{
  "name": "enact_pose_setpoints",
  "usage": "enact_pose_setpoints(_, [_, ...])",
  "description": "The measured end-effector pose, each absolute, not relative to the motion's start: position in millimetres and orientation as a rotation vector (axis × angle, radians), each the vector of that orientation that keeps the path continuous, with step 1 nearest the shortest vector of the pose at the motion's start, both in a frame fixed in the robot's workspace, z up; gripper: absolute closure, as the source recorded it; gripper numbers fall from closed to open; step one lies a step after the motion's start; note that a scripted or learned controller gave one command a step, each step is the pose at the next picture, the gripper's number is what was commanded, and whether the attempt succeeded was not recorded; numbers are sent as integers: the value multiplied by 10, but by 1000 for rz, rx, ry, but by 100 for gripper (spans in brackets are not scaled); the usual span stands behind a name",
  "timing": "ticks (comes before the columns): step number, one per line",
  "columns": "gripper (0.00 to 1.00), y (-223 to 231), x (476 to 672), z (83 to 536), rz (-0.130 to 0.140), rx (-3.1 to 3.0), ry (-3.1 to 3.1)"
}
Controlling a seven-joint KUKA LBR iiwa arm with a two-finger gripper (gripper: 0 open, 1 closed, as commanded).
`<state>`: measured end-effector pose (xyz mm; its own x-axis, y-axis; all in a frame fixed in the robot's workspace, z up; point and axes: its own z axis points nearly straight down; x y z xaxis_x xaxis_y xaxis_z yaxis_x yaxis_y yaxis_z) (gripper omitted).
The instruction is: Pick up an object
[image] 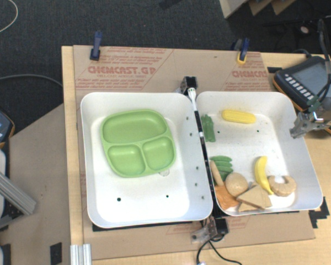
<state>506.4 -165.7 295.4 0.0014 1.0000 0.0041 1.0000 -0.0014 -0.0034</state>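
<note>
I am at the very start of the pick: nothing is in my grasp yet. My hand (304,123) sits just outside the far right rim of the right bin (298,148), low over the table (154,65), and from this slant I cannot tell whether it is wide or narrow, since it reads only as a small grey shape.

Everything worth taking lies in that right bin. A corn cob (238,116) rests alone toward the bin's far side, well apart from the rest. A green pod (208,128) lies along the bin's left wall. Toward the bin's near side a banana (260,173), a doughnut (281,186), a bread roll (236,183), a toast wedge (255,198) and a pea pod (223,165) crowd together, several touching. The left bin (94,164) holds a green divided plate (138,142).

Next I judge I must choose one target, probably the corn cob since it stands free, swing in over the right bin's rim, and line up above it before descending.
</note>
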Motion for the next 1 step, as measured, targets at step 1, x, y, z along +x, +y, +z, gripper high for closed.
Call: enact_pose_setpoints(1, [100, -1806, 5358, 4965, -15, -2235, -2238])
